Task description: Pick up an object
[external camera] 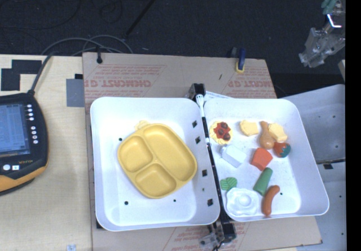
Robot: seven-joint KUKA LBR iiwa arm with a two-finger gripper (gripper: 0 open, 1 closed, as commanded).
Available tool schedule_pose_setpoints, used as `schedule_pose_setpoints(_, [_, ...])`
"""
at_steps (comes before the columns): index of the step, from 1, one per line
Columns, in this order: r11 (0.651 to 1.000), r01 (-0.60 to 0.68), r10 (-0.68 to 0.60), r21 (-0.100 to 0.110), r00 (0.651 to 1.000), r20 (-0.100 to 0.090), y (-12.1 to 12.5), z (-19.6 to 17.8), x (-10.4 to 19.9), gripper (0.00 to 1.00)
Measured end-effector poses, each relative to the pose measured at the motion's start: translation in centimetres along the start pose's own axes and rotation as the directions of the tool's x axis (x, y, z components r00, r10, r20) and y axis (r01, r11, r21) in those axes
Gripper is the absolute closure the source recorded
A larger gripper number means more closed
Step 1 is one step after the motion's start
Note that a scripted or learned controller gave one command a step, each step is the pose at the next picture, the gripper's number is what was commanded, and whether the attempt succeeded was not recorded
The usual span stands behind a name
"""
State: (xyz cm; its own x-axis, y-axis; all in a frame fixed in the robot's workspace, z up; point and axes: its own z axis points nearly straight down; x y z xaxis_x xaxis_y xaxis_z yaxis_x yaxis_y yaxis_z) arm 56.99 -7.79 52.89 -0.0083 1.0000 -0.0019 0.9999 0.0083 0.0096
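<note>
Up at the right edge, the gripper (321, 52) hangs over dark floor, well clear of both bins; whether it is wide or narrow I cannot tell (too small and blurred). Toy food, including a sausage (269, 200) and fried egg (243, 201), lies in the right bin (304, 126). A yellow divided plate (156, 159) sits in the left bin (107, 126), on cardboard.

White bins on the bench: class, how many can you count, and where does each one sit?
2. The left bin holds a yellow divided plate. The right bin, touching it along the middle, holds the small toy foods. No others are visible.
</note>
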Motion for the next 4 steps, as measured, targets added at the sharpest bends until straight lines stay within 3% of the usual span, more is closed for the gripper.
schedule_pose_setpoints(1, [0.999, -0.01, 0.01, 0.033, 1.0, -0.004, -3.2, 15.9, -0.7, 1.0])
schedule_pose_setpoints(2, [1.0, -0.005, 0.005, 0.016, 1.0, -0.002, 2.9, 18.7, 2.3, 1.0])
schedule_pose_setpoints(3, [1.0, -0.016, 0.016, 0.024, 1.0, -0.001, -0.8, 25.2, -4.5, 1.0])
schedule_pose_setpoints(4, [1.0, 0.003, -0.002, 0.028, 1.0, -0.009, -2.3, 34.9, 9.7, 1.0])
